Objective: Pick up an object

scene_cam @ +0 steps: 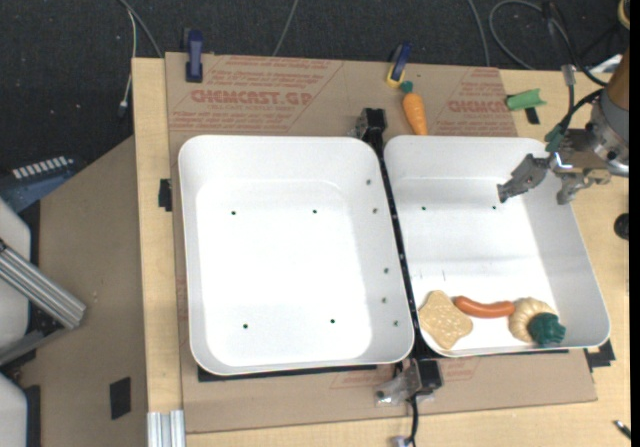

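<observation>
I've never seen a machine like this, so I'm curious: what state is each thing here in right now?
Robot's metal pincer: open, holding nothing, above the right bin's far right part.
Right white bin: holds three toys at its near edge.
Tan cracker: lying flat.
Orange sausage: lying on its side.
Beige and green toy: lying by the sausage.
Orange toy carrot: lying outside the bins.
</observation>
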`<state>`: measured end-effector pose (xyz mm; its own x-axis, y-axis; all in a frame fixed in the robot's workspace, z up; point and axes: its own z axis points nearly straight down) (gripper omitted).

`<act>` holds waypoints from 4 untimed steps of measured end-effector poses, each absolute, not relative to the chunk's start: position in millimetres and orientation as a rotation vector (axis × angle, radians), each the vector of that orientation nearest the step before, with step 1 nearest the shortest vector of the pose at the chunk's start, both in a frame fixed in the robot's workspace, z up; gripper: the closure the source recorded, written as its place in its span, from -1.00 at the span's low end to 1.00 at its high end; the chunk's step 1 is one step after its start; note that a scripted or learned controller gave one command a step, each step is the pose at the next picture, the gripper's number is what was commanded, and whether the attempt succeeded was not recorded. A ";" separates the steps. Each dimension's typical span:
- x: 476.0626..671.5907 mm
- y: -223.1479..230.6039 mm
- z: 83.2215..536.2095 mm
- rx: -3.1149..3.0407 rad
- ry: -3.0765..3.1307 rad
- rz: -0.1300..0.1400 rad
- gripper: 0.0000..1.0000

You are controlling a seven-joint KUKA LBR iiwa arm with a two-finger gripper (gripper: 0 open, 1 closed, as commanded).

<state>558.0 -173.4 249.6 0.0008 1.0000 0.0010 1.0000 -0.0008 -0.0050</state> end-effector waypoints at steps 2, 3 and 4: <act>562.3 -178.3 208.2 -2.219 -2.220 0.003 -1.00; 560.6 -172.1 147.0 -2.217 -2.219 0.004 -1.00; 569.3 -169.5 96.4 -2.218 -2.220 0.003 -1.00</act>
